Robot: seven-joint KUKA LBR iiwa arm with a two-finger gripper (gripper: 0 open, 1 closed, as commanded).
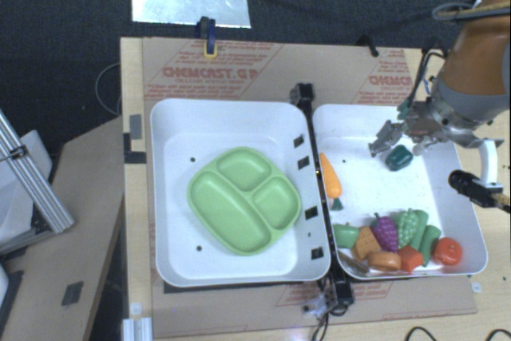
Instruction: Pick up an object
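My gripper (pixel 402 144) hangs over the back part of the right bin (pixel 363 124), its two fingers spread apart. A small dark teal object (pixel 399 159) lies on the bin floor just below and between the fingertips; I see no grip on it. An orange carrot (pixel 330 178) rests against the right bin's left wall. Along its front edge is a heap of toy food: purple grapes (pixel 386 231), a red tomato (pixel 448 251), a green piece (pixel 346 235) and several others.
The left bin (pixel 172 251) holds a green divided plate (pixel 243 200). A black divider with clips (pixel 311 172) runs between the bins. The arm's grey and orange body (pixel 475 68) rises at the right, and a black fitting (pixel 471 184) overhangs the right bin's right rim.
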